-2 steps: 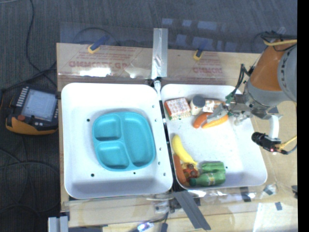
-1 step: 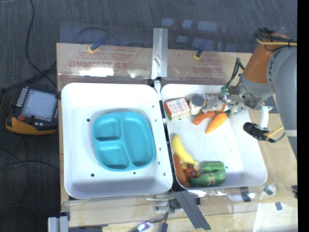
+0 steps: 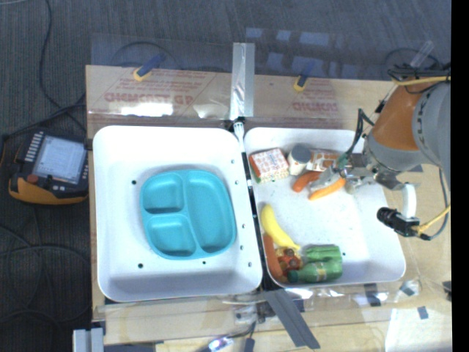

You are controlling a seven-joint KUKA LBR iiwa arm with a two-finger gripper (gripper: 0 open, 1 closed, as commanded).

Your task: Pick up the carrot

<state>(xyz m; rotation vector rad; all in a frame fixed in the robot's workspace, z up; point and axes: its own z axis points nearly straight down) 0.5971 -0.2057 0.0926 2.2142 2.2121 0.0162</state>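
The carrot point(image 3: 327, 189) is a short orange piece lying slanted in the upper middle of the right bin point(image 3: 381, 251). A red-orange item point(image 3: 304, 182) touches its left side. My gripper point(image 3: 346, 177) reaches in from the right, under the orange wrist band point(image 3: 396, 123), and its tip sits right at the carrot's right end. From this height the gripper's tip and the carrot's end blur together, so a hold cannot be made out.
The right bin also holds a red-and-white box point(image 3: 268, 165), a white round item point(image 3: 299, 155), a banana point(image 3: 275, 229), and a green can point(image 3: 319, 262) by small red pieces point(image 3: 282, 259). A teal divided plate point(image 3: 189, 213) lies in the left bin point(image 3: 117, 152).
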